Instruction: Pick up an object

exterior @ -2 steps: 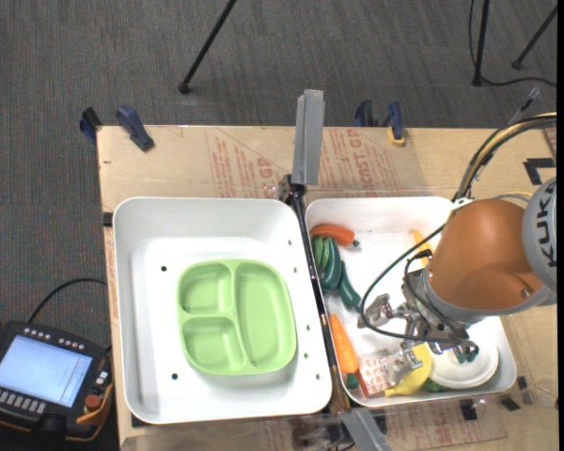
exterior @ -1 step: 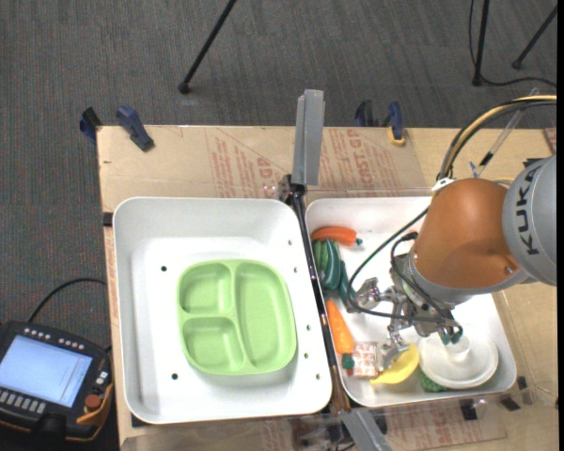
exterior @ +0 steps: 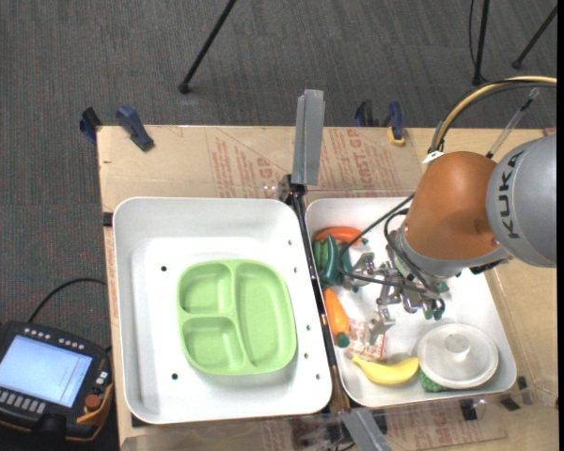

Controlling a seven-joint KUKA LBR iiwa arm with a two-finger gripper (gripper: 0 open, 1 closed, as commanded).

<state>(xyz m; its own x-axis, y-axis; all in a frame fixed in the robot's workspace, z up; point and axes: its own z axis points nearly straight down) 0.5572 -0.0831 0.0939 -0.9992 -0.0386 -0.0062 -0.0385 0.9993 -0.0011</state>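
Arm is reaching in from the right, hanging over the right bin. Hand is sitting low among the clutter, just above a small packet; can't tell how far it's open or whether it's gripping anything. Banana is lying at the bin's near edge, carrot along the left wall, white lid near the right corner. Green tray is sitting alone in the left bin. Both bins are resting on the worktop.
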